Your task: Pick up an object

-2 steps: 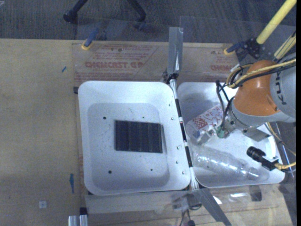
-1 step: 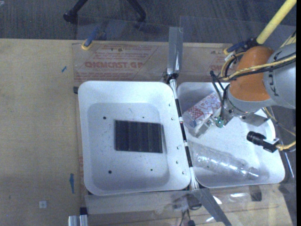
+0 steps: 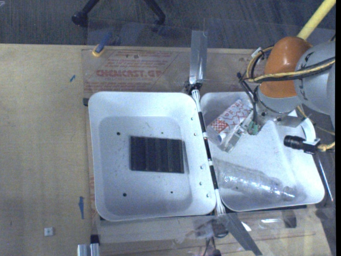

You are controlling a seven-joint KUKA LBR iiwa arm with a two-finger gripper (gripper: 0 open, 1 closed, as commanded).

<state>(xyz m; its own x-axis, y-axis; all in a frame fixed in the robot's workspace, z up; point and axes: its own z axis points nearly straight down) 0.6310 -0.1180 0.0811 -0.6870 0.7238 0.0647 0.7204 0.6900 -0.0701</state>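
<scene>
My gripper (image 3: 233, 140) is low in the right bin (image 3: 290, 161), near its upper left corner, reaching down and to the left from the orange-banded wrist. It sits right against the lower edge of a red-and-white patterned packet (image 3: 226, 116). A clear plastic bottle (image 3: 256, 184) lies on its side along the front of the same bin, apart from the gripper. A black ridged rectangular pad (image 3: 157, 154) lies flat in the middle of the left bin (image 3: 98, 143).
A metal divider post (image 3: 197, 57) stands behind the seam between the bins. A black cable fitting (image 3: 298, 142) juts over the right bin's right side. Wooden bench surface extends to the left.
</scene>
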